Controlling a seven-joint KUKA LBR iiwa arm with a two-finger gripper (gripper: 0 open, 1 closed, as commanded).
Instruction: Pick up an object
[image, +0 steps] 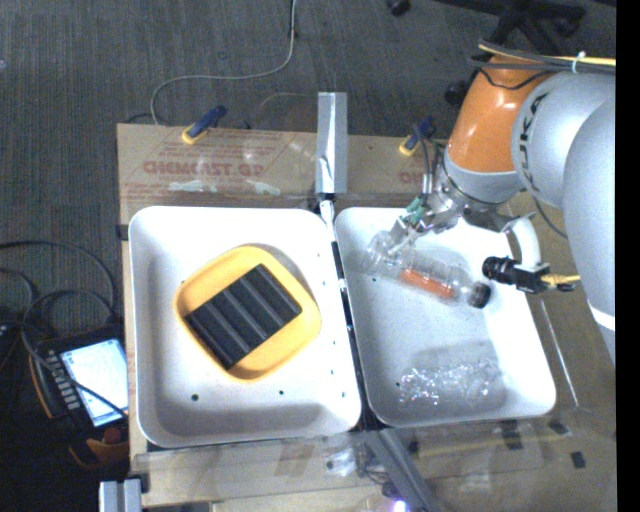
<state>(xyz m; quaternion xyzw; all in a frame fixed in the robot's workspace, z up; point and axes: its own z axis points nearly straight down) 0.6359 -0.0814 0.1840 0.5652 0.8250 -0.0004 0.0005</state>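
Clear plastic bottle (430, 272) with an orange strip inside lies on its side in the right bin (520, 400), upper half, dark cap pointing toward the arm's side. Likely target, judging by proximity.

Gripper (418, 218) sits low over the bin's upper edge, just beside the bottle's neck-less end, possibly touching it; contact cannot be confirmed. Finger state: too small and cluttered to read, so cannot tell whether anything is pinched.

Above it, orange band (490, 130) and grey arm (580, 170) lean in from the right.

Further out: a patch of crinkled clear film (450, 380) lower in the same bin, well apart from the bottle. Left bin (150, 400) holds a yellow tray with dark ribbed insert (248, 310), tilted diagonal.

Judgement on the step: approach or early grasp. To do it well, straddle the bottle across its narrow width, not along its length; a round, slick body will roll or squirt sideways if pinched off-centre. Descend square, close near the middle, lift slowly. Transparent material makes edges hard to judge.
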